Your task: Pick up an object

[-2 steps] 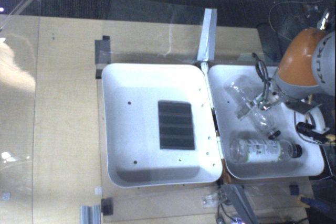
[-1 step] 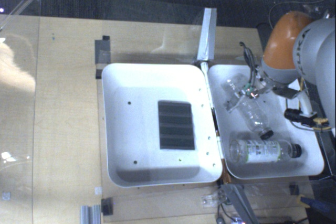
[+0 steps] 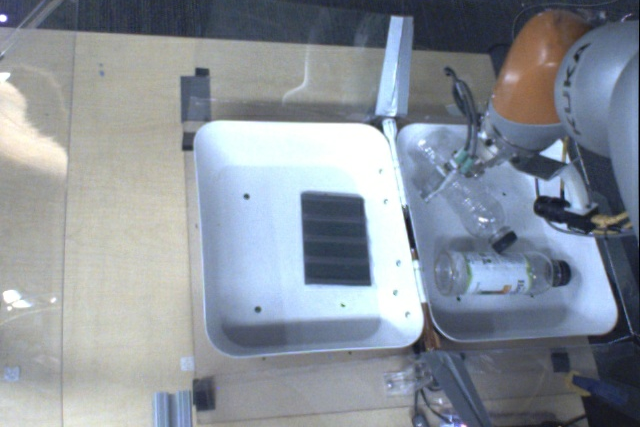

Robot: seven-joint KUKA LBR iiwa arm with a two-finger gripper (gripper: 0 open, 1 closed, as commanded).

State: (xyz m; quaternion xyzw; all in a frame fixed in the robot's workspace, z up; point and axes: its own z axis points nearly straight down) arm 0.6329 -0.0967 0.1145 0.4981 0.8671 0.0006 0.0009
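Observation:
My gripper (image 3: pixel 447 173) reaches down into the far part of the right bin (image 3: pixel 600 310), under the grey wrist with the orange band. It hangs over a small clear bottle (image 3: pixel 478 210) with a black cap that lies at a slant. A larger clear bottle (image 3: pixel 497 273) with a pale label and a dark cap lies on its side near the bin's front. Another clear plastic piece (image 3: pixel 430 153) lies by the bin's far left corner, close to the gripper. Whether anything is held is hidden by glare and clear plastic.
The left bin (image 3: pixel 230 215) holds a dark ribbed rectangular block (image 3: pixel 335 237) in its middle. A metal divider post (image 3: pixel 395 65) stands behind the gap between the bins. Cables (image 3: pixel 575 215) run along the right bin's right rim.

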